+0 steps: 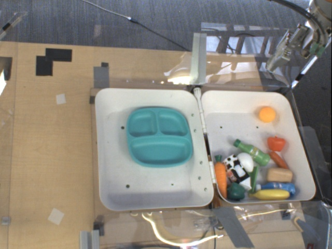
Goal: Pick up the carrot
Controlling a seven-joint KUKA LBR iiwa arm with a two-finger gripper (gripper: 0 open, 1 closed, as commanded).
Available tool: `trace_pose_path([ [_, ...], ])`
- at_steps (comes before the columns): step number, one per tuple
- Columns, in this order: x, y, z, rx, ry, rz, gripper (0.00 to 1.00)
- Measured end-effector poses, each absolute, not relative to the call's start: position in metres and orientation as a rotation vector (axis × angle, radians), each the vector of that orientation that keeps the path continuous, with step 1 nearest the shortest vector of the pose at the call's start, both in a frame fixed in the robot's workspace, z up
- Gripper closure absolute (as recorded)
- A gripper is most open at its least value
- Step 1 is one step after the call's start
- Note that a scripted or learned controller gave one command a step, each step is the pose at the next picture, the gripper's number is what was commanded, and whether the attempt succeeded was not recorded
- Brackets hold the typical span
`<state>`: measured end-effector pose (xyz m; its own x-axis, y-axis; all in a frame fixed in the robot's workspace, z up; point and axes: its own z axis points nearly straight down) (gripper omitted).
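Orange carrot (pixel 221 176) lying untouched at left edge of right bin (pixel 228 105), beside cow toy (pixel 239 166). End effector (pixel 290 48) hovering well apart beyond bin's far corner, holding nothing; finger state unreadable. Approach, grasp, lift all remaining.

This looks like a robotics lab test cell, not a home or kitchen. Two shallow white bins (pixel 150 196) sit side by side on a plywood bench (pixel 46 154), with black tape patches (pixel 52 60) on the wood left of and behind the bins. Behind the bins, grey carpet (pixel 129 4) covers the floor, crossed by a thin cable (pixel 93 4). Clear sheeting (pixel 233 45) and metal brackets stand behind the bins (all rig hardware). Toy plastic food (pixel 254 173) fills the right bin's near corner.
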<state>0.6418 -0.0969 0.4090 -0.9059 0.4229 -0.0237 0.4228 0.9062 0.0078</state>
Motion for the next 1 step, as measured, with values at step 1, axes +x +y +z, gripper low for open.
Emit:
trace_pose_path([
  [1,0.6414,-0.0963,0.4018,0.676,3.056,0.002,0.00],
])
